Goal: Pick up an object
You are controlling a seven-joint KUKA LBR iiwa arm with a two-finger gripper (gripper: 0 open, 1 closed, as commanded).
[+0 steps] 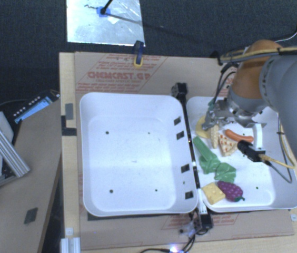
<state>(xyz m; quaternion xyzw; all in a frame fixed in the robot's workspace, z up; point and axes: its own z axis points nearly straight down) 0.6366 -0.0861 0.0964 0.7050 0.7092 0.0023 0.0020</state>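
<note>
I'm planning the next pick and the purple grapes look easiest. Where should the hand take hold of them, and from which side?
Probably from straight above, closing across the narrow width of the purple grapes at mid-body. The bunch lies flat near the right bin's front edge. The yellow block sits close at its left, so keep the fingers off that end.

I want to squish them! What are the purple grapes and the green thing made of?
The grapes look like moulded plastic or rubber: bumpy, evenly purple, slightly shiny. The green thing looks like soft, matte plastic or foam, crumpled like a leaf. Both seem to be toy food.
</note>
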